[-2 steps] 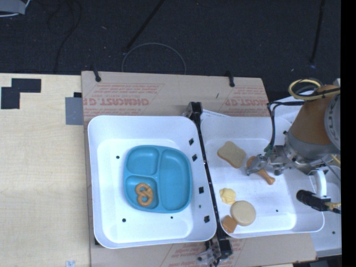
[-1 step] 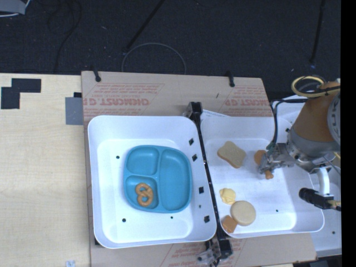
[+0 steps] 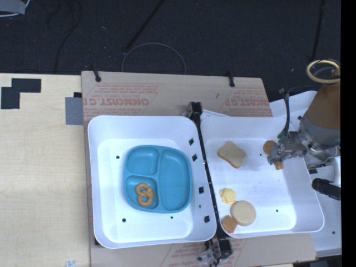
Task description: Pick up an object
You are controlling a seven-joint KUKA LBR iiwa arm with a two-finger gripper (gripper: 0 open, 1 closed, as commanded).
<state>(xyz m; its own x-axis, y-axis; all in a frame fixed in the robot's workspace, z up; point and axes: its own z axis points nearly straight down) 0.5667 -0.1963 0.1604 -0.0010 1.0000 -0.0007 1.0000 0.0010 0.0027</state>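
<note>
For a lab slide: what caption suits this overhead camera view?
Arm's tool at the right bin's far edge near a small brown piece; pretzel sits in the blue tray, left bin.

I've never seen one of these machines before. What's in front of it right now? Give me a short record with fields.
left bin: holds a blue divided plate
plate contents: a pretzel in its lower-left compartment
right bin: a bread slice, a small yellow piece, a round cream biscuit, an orange-brown piece
gripper: at the right bin's far right side, beside a small brown item
holding anything: cannot tell
</note>
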